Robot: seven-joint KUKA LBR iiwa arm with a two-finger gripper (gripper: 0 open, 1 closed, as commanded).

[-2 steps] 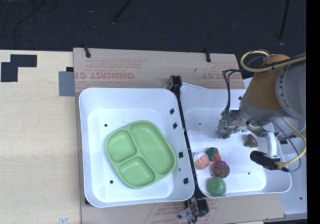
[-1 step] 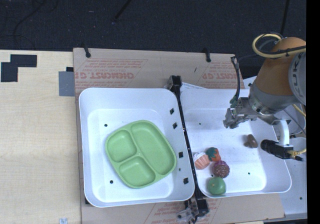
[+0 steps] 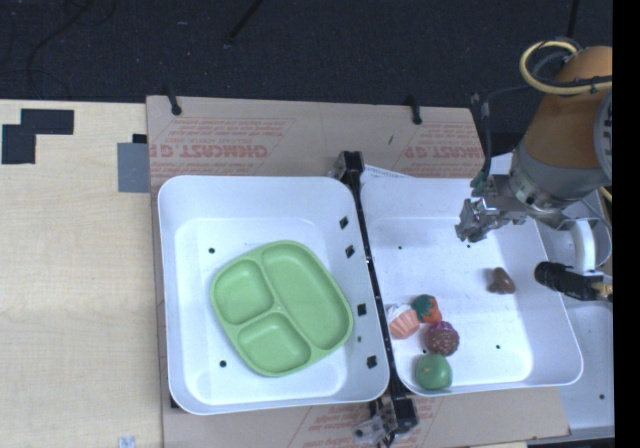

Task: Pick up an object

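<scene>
Approach step, I'd say: arm (image 3: 560, 136) hangs over right bin (image 3: 560, 361), left bin's green tray (image 3: 282, 308) idle, gripper (image 3: 478, 220) w/ nothing in it, spread or pinched can't tell, brown object (image 3: 501, 281) just below-right of gripper, next needs a drop onto it.

You are looking at an arm (image 3: 568, 136) wearing a broad orange band above a grey wrist, with a yellowish cable looping in a ring over its top. Its gripper (image 3: 472, 226) is showing as a small, silvery-grey metal assembly, and dark cabling is running alongside the orange section.
</scene>
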